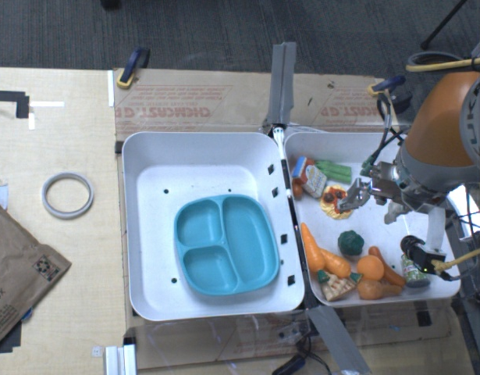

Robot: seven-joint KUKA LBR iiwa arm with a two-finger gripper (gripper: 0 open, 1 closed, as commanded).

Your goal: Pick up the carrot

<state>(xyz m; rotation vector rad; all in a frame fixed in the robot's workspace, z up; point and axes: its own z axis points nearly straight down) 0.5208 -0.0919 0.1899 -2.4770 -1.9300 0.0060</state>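
Your grey arm's hand [355,197] hovers above the right shallow white bin [450,287], close to a slice of toy pizza [333,202]; you cannot tell its state from here. The long orange toy carrot [311,248] lies along that bin's left wall, apart from the hand. The left white bin [146,209] holds a blue three-compartment plastic plate [225,243].

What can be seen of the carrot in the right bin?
The carrot is a smooth orange toy, plastic by its look, tapered and lying flat on the floor of the right bin near its left wall. It runs at a slant toward the front, its lower end against other orange play food. The gripper is apart from it.
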